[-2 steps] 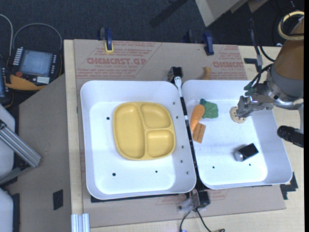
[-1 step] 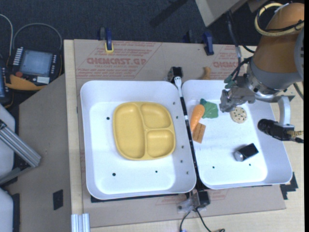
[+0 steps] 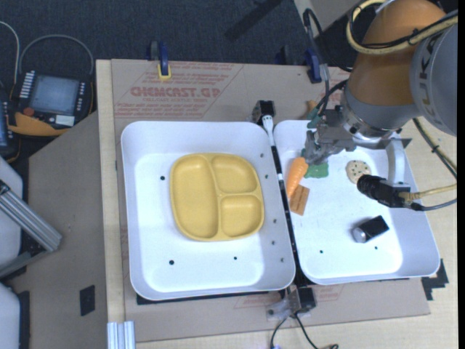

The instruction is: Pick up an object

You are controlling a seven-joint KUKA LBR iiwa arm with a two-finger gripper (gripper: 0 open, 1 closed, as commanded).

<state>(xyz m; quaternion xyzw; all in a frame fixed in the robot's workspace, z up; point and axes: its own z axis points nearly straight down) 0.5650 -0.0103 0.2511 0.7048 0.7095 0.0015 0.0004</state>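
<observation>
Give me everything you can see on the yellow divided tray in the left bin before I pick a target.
The yellow divided tray lies flat, right way up, near the middle of the left bin. It looks like matte molded plastic, a rounded square set slightly askew to the bin walls. Raised ridges split it into three compartments: one tall one along its left side and two smaller ones stacked on its right. All three look bare. It rests on the bin floor, apart from every wall, and nothing else touches it. The gripper is over the right bin.
</observation>
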